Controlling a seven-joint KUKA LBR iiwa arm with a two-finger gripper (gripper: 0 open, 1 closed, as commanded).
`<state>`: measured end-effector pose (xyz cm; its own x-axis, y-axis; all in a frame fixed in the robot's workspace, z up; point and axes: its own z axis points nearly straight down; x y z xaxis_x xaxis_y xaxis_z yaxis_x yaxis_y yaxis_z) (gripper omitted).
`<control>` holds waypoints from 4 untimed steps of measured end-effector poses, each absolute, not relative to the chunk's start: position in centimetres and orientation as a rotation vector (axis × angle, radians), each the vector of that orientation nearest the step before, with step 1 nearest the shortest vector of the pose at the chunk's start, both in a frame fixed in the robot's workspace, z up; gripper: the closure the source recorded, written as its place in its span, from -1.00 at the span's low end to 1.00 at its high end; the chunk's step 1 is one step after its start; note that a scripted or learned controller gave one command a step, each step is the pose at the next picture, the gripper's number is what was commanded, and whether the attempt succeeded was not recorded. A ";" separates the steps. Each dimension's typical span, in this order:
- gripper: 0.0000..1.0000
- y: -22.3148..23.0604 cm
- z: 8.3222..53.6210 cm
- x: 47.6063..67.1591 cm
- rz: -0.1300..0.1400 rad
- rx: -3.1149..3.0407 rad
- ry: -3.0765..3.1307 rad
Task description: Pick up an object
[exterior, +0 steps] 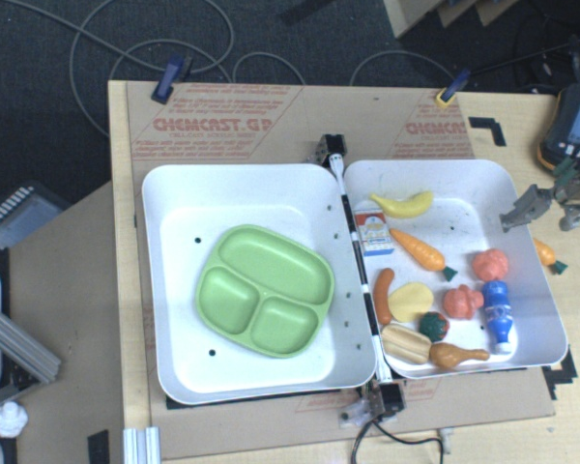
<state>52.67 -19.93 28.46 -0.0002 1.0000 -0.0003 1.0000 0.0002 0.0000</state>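
At the near edge of the right bin (551, 341) lie a bread roll (406, 343) and a drumstick (454, 356), with a blue bottle (498, 312) beside them. Farther back sit a carrot (418, 248) and a banana (403, 204). A green divided plate (263, 289) rests in the left bin (164, 201). Over the right bin's far right rim hangs the claw (544, 207), fingers spread apart, gripping nothing.

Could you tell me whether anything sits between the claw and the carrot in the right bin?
Nothing visible does. The claw hangs at the right bin's right edge, and bare white floor lies between it and the carrot. The pink ball sits lower, off that line.
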 end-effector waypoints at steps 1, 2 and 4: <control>-1.00 -22.0 22.7 62.1 0.000 2.220 2.222; -1.00 -21.6 13.1 59.3 -0.001 2.223 2.222; 1.00 -22.0 9.5 55.8 0.003 2.219 2.221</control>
